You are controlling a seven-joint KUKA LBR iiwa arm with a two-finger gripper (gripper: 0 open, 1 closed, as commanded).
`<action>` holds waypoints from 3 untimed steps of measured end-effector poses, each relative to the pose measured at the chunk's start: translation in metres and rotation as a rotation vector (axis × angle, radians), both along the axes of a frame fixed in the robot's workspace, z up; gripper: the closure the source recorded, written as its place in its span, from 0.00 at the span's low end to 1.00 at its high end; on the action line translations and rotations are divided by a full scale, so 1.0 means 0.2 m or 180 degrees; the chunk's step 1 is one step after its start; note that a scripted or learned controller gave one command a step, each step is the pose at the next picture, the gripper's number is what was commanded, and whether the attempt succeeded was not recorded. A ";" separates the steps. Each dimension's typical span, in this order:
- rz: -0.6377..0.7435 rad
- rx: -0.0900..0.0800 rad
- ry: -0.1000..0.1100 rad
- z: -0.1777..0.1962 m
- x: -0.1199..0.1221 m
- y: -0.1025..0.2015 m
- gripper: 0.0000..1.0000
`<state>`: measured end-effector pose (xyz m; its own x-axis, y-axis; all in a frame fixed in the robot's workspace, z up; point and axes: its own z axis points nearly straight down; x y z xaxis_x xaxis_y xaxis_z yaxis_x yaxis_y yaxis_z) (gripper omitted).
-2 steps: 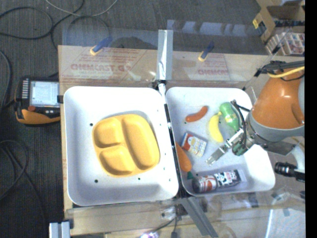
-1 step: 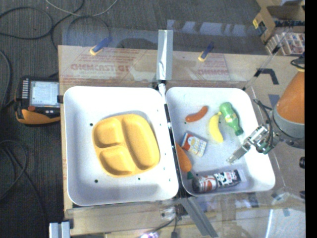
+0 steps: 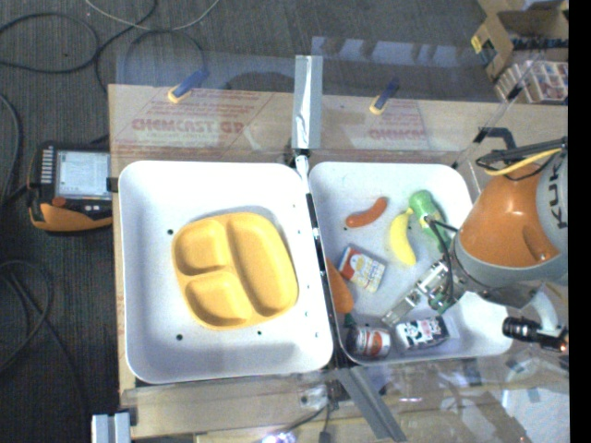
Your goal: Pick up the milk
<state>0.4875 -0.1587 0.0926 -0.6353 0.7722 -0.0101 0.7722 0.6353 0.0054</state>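
Milk [image 3: 424, 332]: black-and-white carton lay flat against the right bin's [image 3: 466, 185] front wall beside a red can [image 3: 369, 341], the end effector [image 3: 427, 291] poised just above it, presumably for descent, finger state impossible to tell.

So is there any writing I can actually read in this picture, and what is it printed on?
"CHEMCAST": faint red print on the clear protective sheet behind the left white bin.
Faint red print on the sheet behind the right white bin: too blurred to read.
"KU": black letters on the arm's orange band, cut off at the edge.
Small white carton label: too small to read.
Black-and-white carton, red can, handheld screen: unreadable.
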 end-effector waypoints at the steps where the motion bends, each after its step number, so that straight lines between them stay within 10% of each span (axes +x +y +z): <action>1: -0.0780 0.0016 0.0039 0.11 0.09 -0.14 0.00; 2: -0.1055 0.0018 0.0034 0.04 0.34 0.18 0.00; 3: -0.1067 0.0011 0.0037 0.37 0.03 -0.06 0.00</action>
